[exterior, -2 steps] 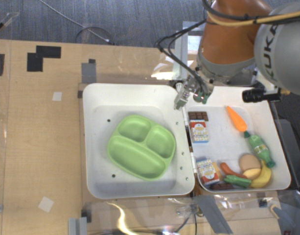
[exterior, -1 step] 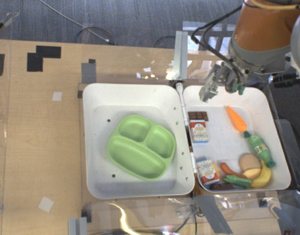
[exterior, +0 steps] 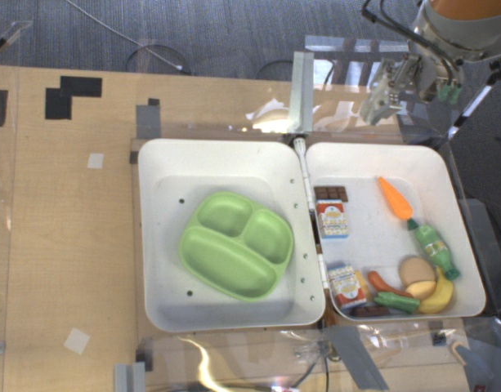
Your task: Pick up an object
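Observation:
My gripper (exterior: 384,99) hangs high over the far rim of the right bin (exterior: 446,170), open with nothing between its fingers. Below it in that bin lie an orange carrot (exterior: 395,198), a green bottle (exterior: 434,250), a brown chocolate bar (exterior: 331,193) and a small white carton (exterior: 333,219). At the near end sit a second carton (exterior: 346,282), a tan round item (exterior: 416,269), a banana (exterior: 438,294), a red sausage-like piece (exterior: 381,282) and a dark green vegetable (exterior: 395,300).
The left bin (exterior: 160,170) holds a green divided plate (exterior: 236,244). A grey upright post (exterior: 301,88) stands behind the wall between the two bins. Cables loop beside the arm at the top right.

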Available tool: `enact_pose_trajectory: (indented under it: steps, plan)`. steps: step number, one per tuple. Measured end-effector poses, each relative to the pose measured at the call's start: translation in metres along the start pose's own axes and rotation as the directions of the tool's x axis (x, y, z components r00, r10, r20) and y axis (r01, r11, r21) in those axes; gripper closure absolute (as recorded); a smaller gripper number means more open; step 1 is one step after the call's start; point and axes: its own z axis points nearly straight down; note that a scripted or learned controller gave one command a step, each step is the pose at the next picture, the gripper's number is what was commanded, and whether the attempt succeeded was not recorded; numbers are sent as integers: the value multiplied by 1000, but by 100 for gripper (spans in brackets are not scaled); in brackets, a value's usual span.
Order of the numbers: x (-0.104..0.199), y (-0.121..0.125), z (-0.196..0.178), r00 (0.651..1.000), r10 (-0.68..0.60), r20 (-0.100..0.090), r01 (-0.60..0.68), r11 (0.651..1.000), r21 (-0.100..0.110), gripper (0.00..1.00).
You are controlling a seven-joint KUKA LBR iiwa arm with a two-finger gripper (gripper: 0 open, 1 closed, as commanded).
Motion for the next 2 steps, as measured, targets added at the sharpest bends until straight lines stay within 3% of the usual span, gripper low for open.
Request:
enact_pose_trajectory:
  steps: [1,2]
  plan:
    - [40,77,45,994,105,-9,-105,995,-2,100]
    - [37,76,30,994,106,4,-106,994,-4,100]
